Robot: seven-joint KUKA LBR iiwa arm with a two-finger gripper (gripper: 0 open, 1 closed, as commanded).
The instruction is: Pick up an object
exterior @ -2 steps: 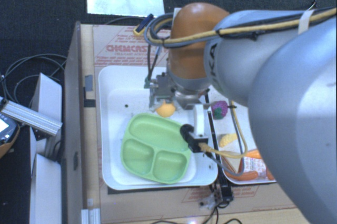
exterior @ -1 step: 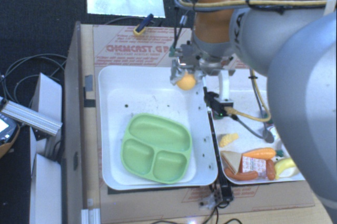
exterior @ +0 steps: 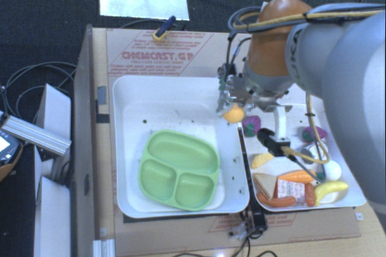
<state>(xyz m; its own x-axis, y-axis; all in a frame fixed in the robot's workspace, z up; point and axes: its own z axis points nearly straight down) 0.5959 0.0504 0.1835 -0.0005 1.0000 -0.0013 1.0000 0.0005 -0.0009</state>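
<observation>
My gripper [exterior: 233, 106] hangs over the wall between the two white bins, at the upper part of that divider. A small round yellow-orange toy fruit [exterior: 234, 114] sits between its fingertips, and the gripper is shut on it. The fruit hangs just above the left bin's right rim [exterior: 239, 147]. The grey arm with its orange band [exterior: 278, 38] comes in from the right and hides the back of the right bin.
A green three-compartment plate [exterior: 179, 169] lies in the left bin. The right bin [exterior: 356, 196] holds several toy foods: a purple piece [exterior: 251, 123], a yellow piece [exterior: 262, 160], a carrot [exterior: 295, 177], a banana [exterior: 330, 189], a sausage [exterior: 277, 201]. A cardboard sheet [exterior: 163, 53] lies behind.
</observation>
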